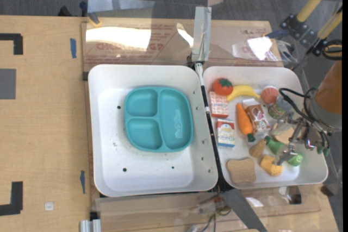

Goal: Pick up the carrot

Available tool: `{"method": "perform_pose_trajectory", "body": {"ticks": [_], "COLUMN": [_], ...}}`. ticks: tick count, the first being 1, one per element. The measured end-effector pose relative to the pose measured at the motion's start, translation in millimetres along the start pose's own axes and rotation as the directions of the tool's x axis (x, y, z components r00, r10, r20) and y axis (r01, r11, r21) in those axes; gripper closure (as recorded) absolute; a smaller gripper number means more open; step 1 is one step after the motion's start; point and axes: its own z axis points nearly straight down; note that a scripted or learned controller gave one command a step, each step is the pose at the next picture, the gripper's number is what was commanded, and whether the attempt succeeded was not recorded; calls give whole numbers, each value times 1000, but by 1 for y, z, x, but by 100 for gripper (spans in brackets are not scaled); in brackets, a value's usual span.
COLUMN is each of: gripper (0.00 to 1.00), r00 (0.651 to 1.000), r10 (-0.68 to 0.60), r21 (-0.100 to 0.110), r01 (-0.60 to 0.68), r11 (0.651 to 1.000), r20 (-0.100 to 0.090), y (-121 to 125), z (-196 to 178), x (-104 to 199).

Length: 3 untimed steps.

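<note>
Carrot (pixel 244 119) | right bin (pixel 318 174), amid clutter | judged light, rigid, smooth | mid-length grasp advised | gripper (pixel 288 154) state undeterminable

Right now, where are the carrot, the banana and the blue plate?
carrot (pixel 244 118): camera view, middle of its orange body, right bin.
banana (pixel 243 93): camera view, middle of its yellow curve.
blue plate (pixel 159 118): camera view, divider ridge between compartments, left bin.
</note>
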Motion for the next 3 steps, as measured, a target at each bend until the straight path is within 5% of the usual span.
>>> {"method": "perform_pose_trajectory", "body": {"ticks": [1,2,3], "gripper": [0,0,0], "r00": [994,967,965], "r10": [106,255,263], "r21": [-2,-4,-6], "r01": [-106,-255,-263], "r11": [994,967,965], "r20": [22,20,22], "y": [69,88,101], "z": [44,43,42], "x": [27,-28,-84]}}
